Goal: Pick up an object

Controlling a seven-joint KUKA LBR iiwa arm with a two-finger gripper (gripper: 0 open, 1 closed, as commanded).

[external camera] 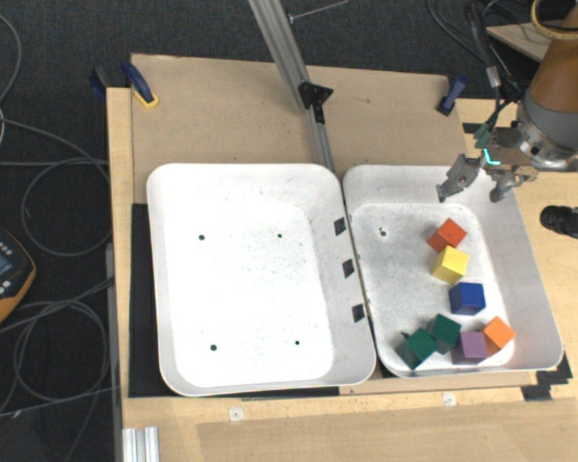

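Approach step: pincer (474,183) released, empty, above right white bin (530,258) far edge. Next: descend onto the orange-red cube (450,233) nearby.

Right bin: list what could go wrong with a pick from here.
1. The green blocks, purple block and orange block crowd the near corner of the right bin; fingers may hit a neighbour or the wall.
2. The yellow block touches the red block, so closing on one could shove the other.
3. The gripper sits open over the far rim, holding nothing.
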